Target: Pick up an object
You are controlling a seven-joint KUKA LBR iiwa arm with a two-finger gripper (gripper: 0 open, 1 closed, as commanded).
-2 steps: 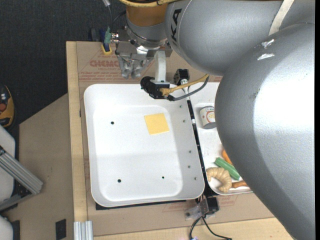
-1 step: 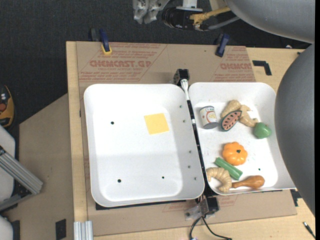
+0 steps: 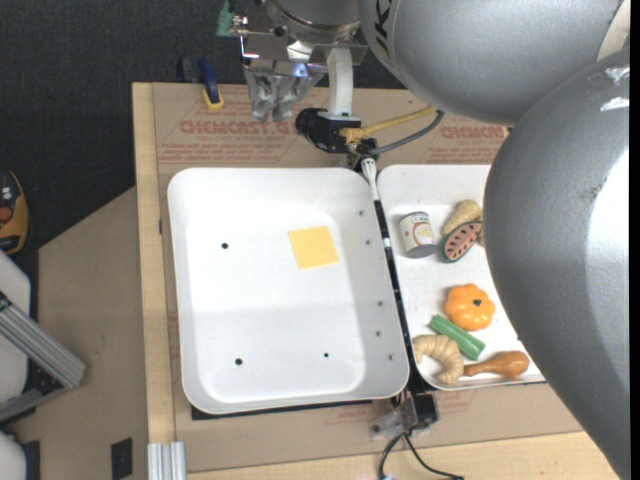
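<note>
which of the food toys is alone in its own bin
The flat yellow square: it lies by itself in the left bin. The pumpkin, can and the rest crowd the right bin.

A flat yellow square (image 3: 314, 247) lies alone in the left bin (image 3: 200, 298), toward its far edge and right of centre, turned slightly askew to the rim.

You have wide open floor in the left bin (image 3: 200, 268): just a flat yellow square (image 3: 314, 247) lies near its middle, leaving bare white on every side. The right bin (image 3: 400, 183) is crowded: a small can (image 3: 416, 232), watermelon slice (image 3: 462, 240), orange pumpkin (image 3: 470, 307), green piece (image 3: 457, 336) and croissant (image 3: 441, 354) sit close together, and the arm (image 3: 540, 118) overhangs its right half.
</note>
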